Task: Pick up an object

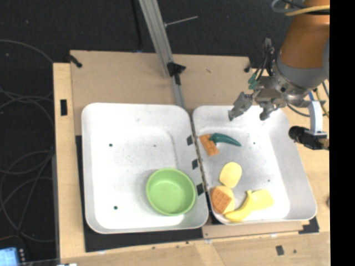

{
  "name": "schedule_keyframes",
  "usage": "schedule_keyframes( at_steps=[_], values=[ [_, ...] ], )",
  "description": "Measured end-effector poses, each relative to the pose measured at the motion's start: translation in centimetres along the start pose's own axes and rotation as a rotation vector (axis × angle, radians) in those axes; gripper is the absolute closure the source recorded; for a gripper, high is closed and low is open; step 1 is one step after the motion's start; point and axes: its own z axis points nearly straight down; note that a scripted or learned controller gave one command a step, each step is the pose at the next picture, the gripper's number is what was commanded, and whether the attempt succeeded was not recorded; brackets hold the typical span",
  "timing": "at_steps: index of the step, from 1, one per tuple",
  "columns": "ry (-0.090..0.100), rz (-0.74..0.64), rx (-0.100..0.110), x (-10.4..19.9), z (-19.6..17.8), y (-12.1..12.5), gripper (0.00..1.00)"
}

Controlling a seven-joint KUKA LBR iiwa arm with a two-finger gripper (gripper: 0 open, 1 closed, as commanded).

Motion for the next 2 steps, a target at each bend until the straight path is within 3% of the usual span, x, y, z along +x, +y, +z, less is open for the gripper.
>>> schedule_keyframes(
  at_steps=[1, 2],
  values=[
    [0.0, 0.001, 0.0, 0.0, 0.0, 0.0, 0.0],
    [-0.004, 0.005, 0.006, 0.2, 6.2, -0.4, 0.0]
  ],
)
